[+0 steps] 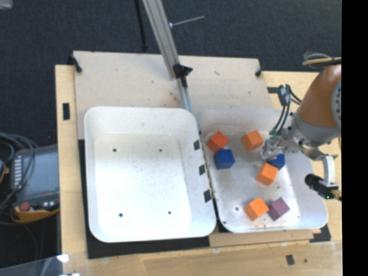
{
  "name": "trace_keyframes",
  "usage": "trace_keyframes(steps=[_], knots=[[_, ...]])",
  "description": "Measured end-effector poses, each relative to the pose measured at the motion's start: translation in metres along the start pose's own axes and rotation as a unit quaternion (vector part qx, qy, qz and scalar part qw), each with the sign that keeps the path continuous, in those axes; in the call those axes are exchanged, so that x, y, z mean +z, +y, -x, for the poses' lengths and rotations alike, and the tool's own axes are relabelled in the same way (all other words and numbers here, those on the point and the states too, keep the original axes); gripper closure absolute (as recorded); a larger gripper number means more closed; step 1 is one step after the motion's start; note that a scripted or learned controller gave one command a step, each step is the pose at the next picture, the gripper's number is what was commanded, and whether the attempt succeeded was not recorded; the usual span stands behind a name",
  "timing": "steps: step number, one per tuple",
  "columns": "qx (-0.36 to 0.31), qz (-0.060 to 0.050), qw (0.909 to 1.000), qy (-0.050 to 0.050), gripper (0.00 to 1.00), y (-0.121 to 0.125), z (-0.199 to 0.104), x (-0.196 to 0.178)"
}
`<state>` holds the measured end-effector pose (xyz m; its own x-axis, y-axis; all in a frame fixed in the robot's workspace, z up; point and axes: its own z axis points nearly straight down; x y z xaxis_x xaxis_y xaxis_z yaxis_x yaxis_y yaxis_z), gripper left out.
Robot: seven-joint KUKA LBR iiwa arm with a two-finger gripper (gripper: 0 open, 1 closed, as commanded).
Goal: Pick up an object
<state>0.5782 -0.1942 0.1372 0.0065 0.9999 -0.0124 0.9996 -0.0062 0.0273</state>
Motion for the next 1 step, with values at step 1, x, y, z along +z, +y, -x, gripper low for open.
trace_keyframes(steps=[1], knots=[[-0.005, -0.01, 0.9999, 0.005, 1.0, 0.0106, 0.0029, -0.0618]])
